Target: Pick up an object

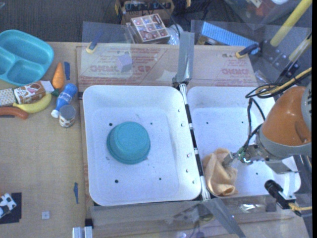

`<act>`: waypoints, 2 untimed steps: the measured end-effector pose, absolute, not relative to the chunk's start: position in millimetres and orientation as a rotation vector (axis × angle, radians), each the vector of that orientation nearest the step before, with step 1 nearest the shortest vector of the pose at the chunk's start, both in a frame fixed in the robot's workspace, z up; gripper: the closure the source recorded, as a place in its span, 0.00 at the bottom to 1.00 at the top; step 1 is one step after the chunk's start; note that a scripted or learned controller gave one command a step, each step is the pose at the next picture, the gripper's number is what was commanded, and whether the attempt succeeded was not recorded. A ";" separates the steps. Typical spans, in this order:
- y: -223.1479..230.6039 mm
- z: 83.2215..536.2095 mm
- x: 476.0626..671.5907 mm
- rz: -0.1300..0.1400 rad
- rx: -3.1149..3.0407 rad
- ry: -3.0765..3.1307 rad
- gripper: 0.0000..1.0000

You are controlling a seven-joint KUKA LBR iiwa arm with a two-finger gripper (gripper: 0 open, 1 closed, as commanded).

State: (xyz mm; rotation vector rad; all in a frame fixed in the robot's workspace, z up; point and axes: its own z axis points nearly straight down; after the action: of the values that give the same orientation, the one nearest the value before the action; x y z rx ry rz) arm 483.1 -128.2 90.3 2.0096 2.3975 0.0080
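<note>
A tan, crumpled soft object (218, 176) lies in the near left corner of the right bin (223, 110). My gripper (231, 160) is low in that bin, touching the tan object's upper right side; the grey arm with its orange band (285, 123) comes in from the right. In the middle of the left bin (94, 133) a teal bowl (129, 142) rests upside down, well away from the gripper.
On the bench to the left of the bins are a blue divided plate (22, 56), a carrot (59, 76), a banana (34, 105), a blue bottle (65, 96) and a small can (67, 116). Black cables (267, 89) hang over the right bin's far right.
</note>
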 end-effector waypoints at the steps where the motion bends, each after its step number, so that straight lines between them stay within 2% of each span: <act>1: -100.8 90.7 540.3 0.007 1.823 2.541 0.00; 2: -113.3 89.9 482.8 0.009 1.769 2.583 0.00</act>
State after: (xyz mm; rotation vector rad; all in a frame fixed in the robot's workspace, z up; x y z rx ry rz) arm 482.8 -113.3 89.9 1.7694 2.5828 0.0088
